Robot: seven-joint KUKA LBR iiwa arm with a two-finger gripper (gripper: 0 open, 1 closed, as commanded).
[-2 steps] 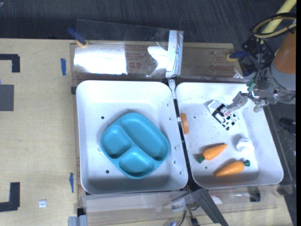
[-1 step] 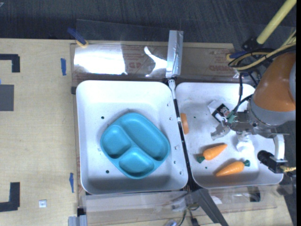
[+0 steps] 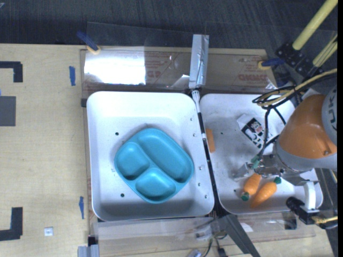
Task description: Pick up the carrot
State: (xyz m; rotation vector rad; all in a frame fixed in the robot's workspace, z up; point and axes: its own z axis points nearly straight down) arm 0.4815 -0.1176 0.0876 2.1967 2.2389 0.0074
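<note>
The gripper (image 3: 261, 167) hangs low in the right bin (image 3: 230, 116); its grip state is hard to tell. Two carrots (image 3: 258, 189) lie just beneath, near the front rim, open floor to their left.

Dark grey carpet-like flooring (image 3: 134, 4) runs along the top beyond a pale plywood bench (image 3: 40, 143), marked with blue tape strips (image 3: 72, 75) and black angular markings (image 3: 15, 71). A clear sheet, possibly acrylic (image 3: 134, 66), catches overhead glare. Yellow poles (image 3: 320, 15) slant at upper right.
</note>
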